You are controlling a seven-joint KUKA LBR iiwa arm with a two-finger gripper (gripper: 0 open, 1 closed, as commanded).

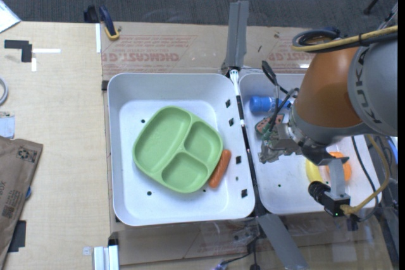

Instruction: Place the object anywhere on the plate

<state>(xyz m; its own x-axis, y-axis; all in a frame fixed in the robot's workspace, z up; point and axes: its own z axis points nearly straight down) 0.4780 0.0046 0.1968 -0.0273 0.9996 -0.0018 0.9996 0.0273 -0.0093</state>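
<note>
Gripper (273, 150), right bin (278, 193): grip state cannot tell. Carrot (219, 169) beside plate (177, 148), left bin (126, 136); unplaced.

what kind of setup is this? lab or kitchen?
Likely a robotics lab bench, not a kitchen: a KUKA arm over two white bins, a toy-like green plate, and cardboard sheeting behind them.

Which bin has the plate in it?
The left bin: the green plate lies in it, a carrot at its right edge. The right bin is where the gripper is.
</note>
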